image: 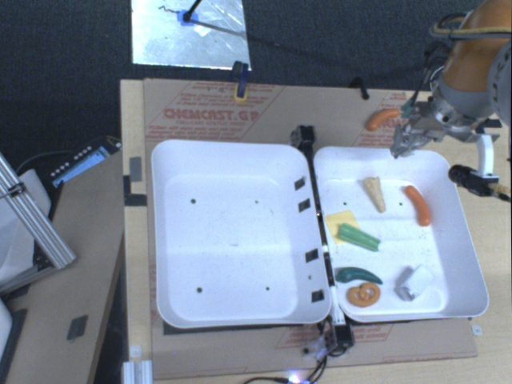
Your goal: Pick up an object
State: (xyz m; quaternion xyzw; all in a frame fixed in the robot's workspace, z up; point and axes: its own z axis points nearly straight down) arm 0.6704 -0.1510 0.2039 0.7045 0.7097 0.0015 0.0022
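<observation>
objects for picking lie in the right bin [464, 282], all of them below and to the left of the end effector [400, 147] as the camera sees it. nearest to it is a pale cone-shaped piece [374, 194], a little way down from the fingertips and slightly left. an orange sausage [418, 204] lies near the cone on its right, more or less straight under the arm's wrist. further down sit a yellow flat piece [336, 219] with a green stick [358, 238] lying across its lower edge, then a dark green curved pod [358, 275], an orange pretzel-like ring [363, 295] just beneath it, and a small grey block [407, 283] to the right of those, well apart from the end effector.

another orange sausage [382, 119] rests outside the bins on the cardboard sheet [216, 106] covering the desk, just left of the end effector and a bit higher in the view.

the end effector hangs over the top rim of the right bin (its tip points down), and nothing is seen between its fingers; whether they stand wide or narrow i cannot tell at this angle. the left bin [172, 214] lies beside the right one, touching along the middle.
</observation>
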